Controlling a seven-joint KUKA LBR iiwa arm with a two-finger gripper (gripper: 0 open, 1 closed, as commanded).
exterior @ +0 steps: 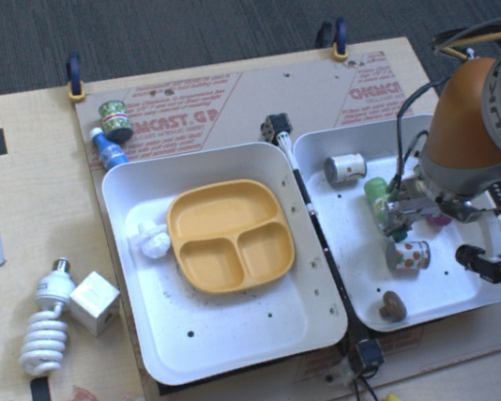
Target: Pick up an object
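My gripper [396, 221] is low in the right bin [495, 295], its tip between a green object [377, 192] just above it and a small spotted cup [408, 257] just below it. A white cylinder [346, 167] lies near the bin's far wall. A brown lump [392, 306] rests by the near wall. A bit of magenta [440, 221] peeks out beside the wrist. The arm's grey and orange body [468, 134] hides the bin's right part.
The left bin [160, 343] holds a yellow divided plate [231, 234] and a white crumpled thing [154, 245]. Outside on the bench lie a spiral bulb [45, 326], a white cube [94, 301] and a small bottle [110, 133]. A black cable end [479, 261] hangs at the right.
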